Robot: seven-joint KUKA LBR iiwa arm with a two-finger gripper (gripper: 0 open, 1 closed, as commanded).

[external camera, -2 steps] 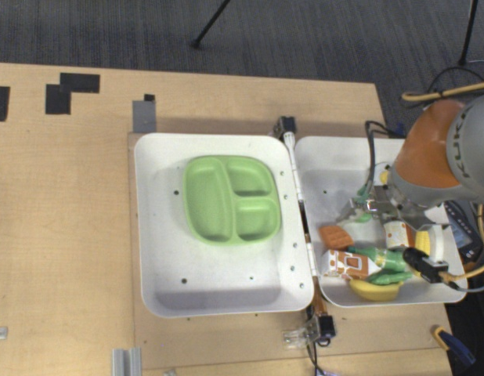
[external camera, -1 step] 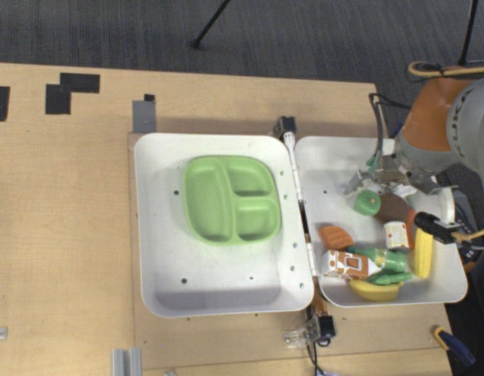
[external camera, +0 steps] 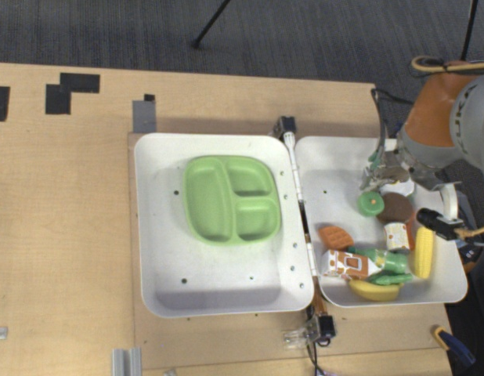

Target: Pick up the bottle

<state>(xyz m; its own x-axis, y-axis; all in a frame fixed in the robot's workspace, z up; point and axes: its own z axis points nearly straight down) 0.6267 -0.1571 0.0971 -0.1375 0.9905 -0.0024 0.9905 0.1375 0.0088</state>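
Note:
A green bottle (external camera: 389, 262) lies on its side near the front of the right bin (external camera: 336, 171), between a brown-and-white carton (external camera: 348, 265) and a yellow corn cob (external camera: 423, 252). A banana (external camera: 375, 290) lies just in front of it. My gripper (external camera: 379, 177) hangs over the back part of the right bin, well behind the bottle. It is just above a small round green object (external camera: 371, 204), and nothing is seen held in it.
A brown lump (external camera: 399, 207), an orange piece (external camera: 336, 236) and a small white-and-brown item (external camera: 395, 236) also lie in the right bin. The left bin (external camera: 160, 210) holds a green divided plate (external camera: 230, 199). The arm (external camera: 442, 124) comes in from the right.

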